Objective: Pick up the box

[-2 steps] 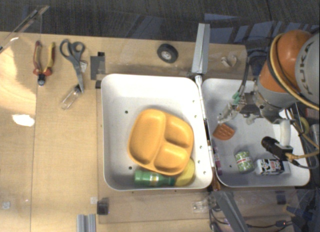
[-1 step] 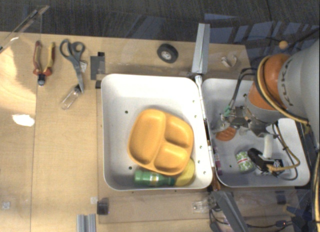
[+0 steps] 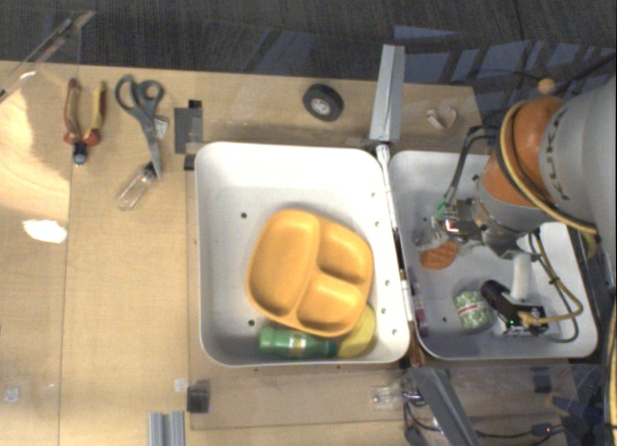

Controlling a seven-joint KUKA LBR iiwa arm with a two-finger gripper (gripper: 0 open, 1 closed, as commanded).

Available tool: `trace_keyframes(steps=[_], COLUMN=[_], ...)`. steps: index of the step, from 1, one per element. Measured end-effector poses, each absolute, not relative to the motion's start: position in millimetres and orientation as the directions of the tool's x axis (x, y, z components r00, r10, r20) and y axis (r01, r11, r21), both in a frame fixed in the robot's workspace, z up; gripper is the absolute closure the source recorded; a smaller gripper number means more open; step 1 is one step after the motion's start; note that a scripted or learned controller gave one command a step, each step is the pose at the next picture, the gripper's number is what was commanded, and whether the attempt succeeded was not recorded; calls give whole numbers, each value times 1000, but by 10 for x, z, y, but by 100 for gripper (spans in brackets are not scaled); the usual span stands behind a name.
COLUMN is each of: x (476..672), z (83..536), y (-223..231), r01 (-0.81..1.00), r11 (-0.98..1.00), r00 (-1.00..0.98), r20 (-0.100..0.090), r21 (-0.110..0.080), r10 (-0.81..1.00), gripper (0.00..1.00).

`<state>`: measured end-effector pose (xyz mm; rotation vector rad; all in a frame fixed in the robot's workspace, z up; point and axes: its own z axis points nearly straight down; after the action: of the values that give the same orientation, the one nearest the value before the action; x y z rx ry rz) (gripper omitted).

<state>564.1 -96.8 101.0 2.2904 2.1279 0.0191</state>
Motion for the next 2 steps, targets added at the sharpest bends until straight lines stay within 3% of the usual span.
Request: trace_keyframes(steps=[1,2], x=[5033,4898], z=[1852,1091], y=[-509,-1112], r01=[981,923], r11=[-192,-384], r00=[192,384], r20=[1,1], r21=[5,4], r10=[981,923], gripper=[100,100])
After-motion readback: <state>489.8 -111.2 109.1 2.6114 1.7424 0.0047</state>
